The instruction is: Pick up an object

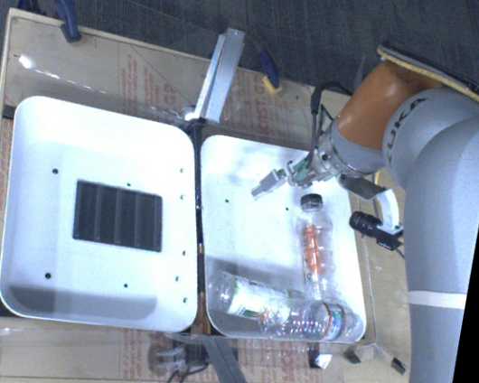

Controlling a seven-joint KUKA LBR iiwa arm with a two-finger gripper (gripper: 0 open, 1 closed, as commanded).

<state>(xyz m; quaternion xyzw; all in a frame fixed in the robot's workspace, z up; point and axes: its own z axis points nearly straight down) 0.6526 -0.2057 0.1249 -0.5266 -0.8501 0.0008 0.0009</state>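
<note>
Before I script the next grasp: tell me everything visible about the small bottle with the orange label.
The small bottle is clear plastic with a dark cap and an orange label round its middle. It lies on its side in the right bin, cap toward the far wall, just below the end effector. Its base meets the larger clear bottle.

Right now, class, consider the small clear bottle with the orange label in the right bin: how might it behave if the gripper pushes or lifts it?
The small bottle lies on its side, so a nudge would probably roll it. Its clear plastic looks thin and light, likely denting under a squeeze. Its smooth, round body may slip from the gripper.
</note>
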